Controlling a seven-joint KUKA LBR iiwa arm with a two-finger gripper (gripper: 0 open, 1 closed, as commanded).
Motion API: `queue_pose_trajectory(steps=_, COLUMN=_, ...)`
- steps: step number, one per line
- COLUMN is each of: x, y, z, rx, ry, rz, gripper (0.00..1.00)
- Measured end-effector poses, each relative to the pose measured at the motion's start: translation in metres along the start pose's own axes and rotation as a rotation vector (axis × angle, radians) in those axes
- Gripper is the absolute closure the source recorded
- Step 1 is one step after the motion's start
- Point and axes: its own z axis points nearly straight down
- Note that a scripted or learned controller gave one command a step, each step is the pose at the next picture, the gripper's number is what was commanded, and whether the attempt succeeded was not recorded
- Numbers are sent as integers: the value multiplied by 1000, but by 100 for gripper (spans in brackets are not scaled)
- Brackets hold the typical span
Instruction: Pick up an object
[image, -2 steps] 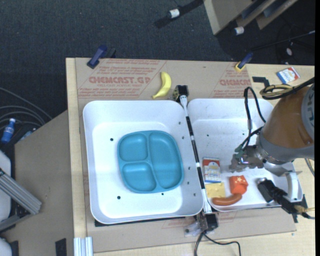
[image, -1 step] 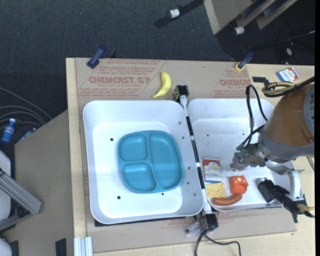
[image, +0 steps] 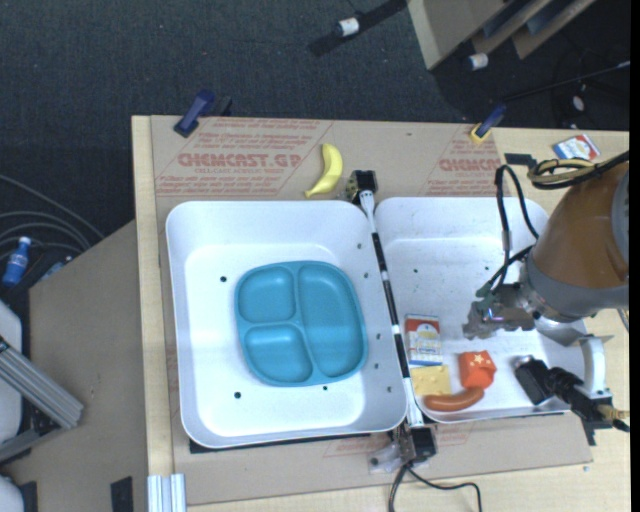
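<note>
White right bin (image: 440, 225) lies bare behind the fingers (image: 487, 318); their grip unreadable; toys crowd its front edge.

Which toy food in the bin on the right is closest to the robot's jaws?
The red toy, just below the gripper. The carton, cheese and sausage lie farther left along the bin's lower edge.

Blue divided plate (image: 300, 322) in left bin (image: 190, 300); gripper (image: 487, 318) over right bin (image: 440, 225), above red toy (image: 477, 368), sausage (image: 453, 401), near edge.
</note>
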Motion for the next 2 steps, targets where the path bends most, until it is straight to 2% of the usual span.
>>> queue_pose_trajectory(steps=2, x=0, y=1, z=-19, rx=-1, ry=0, rz=0, gripper=100)
